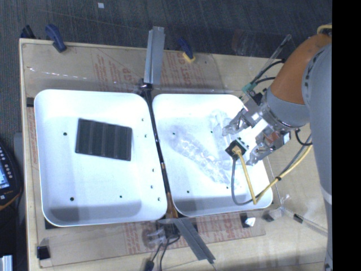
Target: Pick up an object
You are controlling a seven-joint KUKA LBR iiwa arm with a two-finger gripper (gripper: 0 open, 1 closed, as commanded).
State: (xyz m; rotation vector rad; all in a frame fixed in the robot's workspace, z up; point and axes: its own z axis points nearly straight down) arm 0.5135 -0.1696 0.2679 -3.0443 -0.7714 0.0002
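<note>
A dark grey ribbed rectangular pad (104, 139) lies flat in the left bin (51, 196), toward its back left. In the right bin (186, 205) a clear crinkled plastic piece (197, 150) stretches diagonally across the floor. A second clear crumpled bit (219, 119) lies near the far right corner. My gripper (234, 130) hangs low over the right side of the right bin, right beside that crumpled bit. Glare and the transparent plastic hide whether anything is held.
A metal bar (153, 55) runs up from the divider between the bins. Blue clamps (56, 38) grip the bench's back edge. A yellow cable (248, 182) droops over the right bin's near right corner.
</note>
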